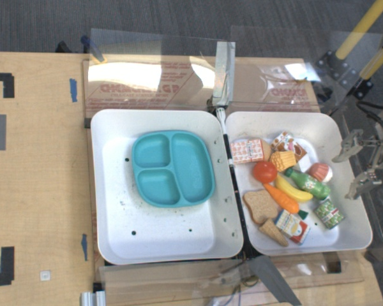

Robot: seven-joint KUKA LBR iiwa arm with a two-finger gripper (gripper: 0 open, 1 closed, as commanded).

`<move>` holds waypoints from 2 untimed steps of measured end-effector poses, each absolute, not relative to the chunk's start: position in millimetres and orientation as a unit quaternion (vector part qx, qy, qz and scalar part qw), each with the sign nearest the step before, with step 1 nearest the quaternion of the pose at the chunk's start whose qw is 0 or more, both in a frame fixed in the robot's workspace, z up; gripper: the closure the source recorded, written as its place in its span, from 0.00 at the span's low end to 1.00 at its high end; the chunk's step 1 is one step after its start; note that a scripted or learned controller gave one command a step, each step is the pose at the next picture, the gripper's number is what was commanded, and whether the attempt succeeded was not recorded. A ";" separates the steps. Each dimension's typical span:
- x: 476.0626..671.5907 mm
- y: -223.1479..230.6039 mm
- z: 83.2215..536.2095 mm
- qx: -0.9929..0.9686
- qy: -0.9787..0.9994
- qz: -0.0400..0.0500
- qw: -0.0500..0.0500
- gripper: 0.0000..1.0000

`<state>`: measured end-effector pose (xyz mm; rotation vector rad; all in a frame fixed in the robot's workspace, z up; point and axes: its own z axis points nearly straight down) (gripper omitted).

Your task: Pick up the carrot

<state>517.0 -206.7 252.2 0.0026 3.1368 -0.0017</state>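
Waiting on the approach step: carrot not yet grasped, lying diagonal in the right bin, wedged between the banana above and the bread slice below, its top end near the tomato. End effector sits at the bin's right rim, well apart from the carrot; can't tell its state. Next move needs travel left over the pile, then a descent aligned across the carrot's short axis, avoiding the banana.

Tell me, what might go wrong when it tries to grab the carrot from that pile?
The carrot lies wedged among other toys, touching the banana and the bread slice. The arm might well pinch a neighbour instead, or nudge the pile and shift the carrot. It also lies at a slant, so a poorly aligned grab could slip off.
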 end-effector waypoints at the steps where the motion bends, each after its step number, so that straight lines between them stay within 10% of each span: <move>1: 511.1 -156.6 165.3 0.028 1.000 0.001 -0.001 0.00; 2: 532.3 -114.0 102.1 -0.016 1.000 -0.001 0.010 0.00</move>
